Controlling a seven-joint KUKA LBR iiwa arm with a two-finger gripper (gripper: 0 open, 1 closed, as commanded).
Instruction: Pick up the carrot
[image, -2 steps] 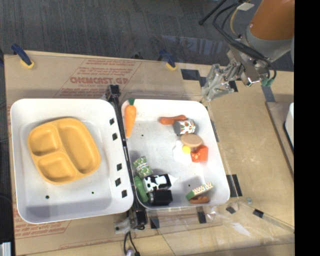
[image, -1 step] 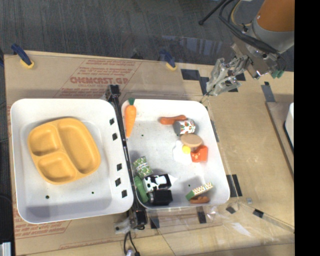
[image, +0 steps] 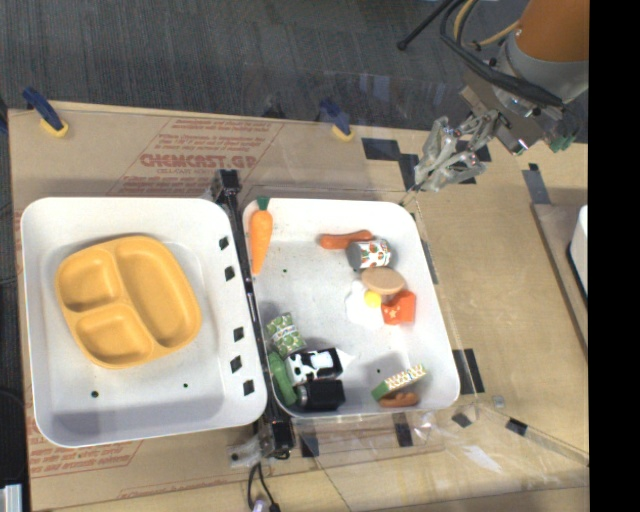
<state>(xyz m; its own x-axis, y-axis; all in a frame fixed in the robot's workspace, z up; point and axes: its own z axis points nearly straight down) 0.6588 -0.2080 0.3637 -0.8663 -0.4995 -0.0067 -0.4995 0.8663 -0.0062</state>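
I am viewing the bench (image: 500, 300) from above; it is bearing two shallow white bins side by side. The left bin (image: 40, 330) is holding a yellow divided plate (image: 125, 298). The right bin (image: 300, 215) is holding the small items. The arm (image: 545, 40), grey with an orange band, is reaching in at the upper right, well apart from both bins' contents. Its gripper (image: 440, 165) is hovering just outside the right bin's far right corner; I am reading the fingers as spread, with nothing between them, though the metal parts are blurring together. The carrot (image: 260, 235) is lying along the right bin's left wall, at the far end, green top pointing away from me. Smaller items are sitting further along: a sausage (image: 343, 240), a small can (image: 372, 254), an orange block (image: 399, 308), a green packet (image: 284, 332) and a black-and-white toy (image: 318, 366). I am judging the task as not yet begun: the carrot is resting untouched, so approach, descent, grasp and lift are all remaining.
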